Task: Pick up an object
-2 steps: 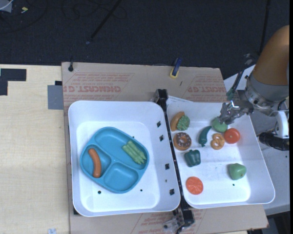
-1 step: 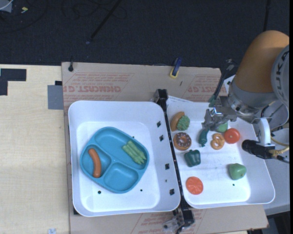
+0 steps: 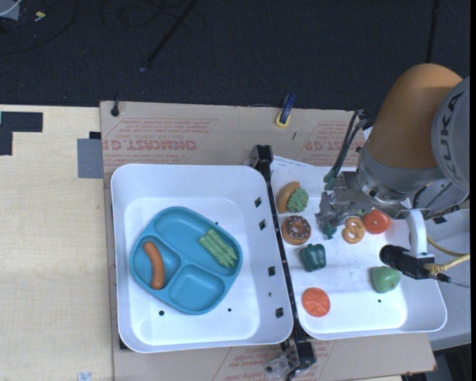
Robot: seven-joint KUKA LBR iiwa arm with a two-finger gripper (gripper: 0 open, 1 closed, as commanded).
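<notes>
The right bin (image 3: 357,320) holds several toy foods: a chocolate donut (image 3: 296,229), a dark green pepper (image 3: 312,255), an orange-red tomato slice (image 3: 316,302), a pretzel (image 3: 353,230), a red tomato (image 3: 376,221), a light green piece (image 3: 385,279) and a bun with lettuce (image 3: 292,198). My gripper (image 3: 329,219) hangs low over this bin, between the donut and the pretzel, its dark fingers pointing down. Nothing shows between them.
The left bin (image 3: 135,189) carries a blue divided plate (image 3: 180,288) with a sausage (image 3: 154,263) and green beans (image 3: 219,247). A black divider (image 3: 274,236) separates the bins. A yellow-blue clamp (image 3: 284,113) sits on the cardboard's far edge. The arm's grey-orange body (image 3: 416,133) overhangs the right bin's far corner.
</notes>
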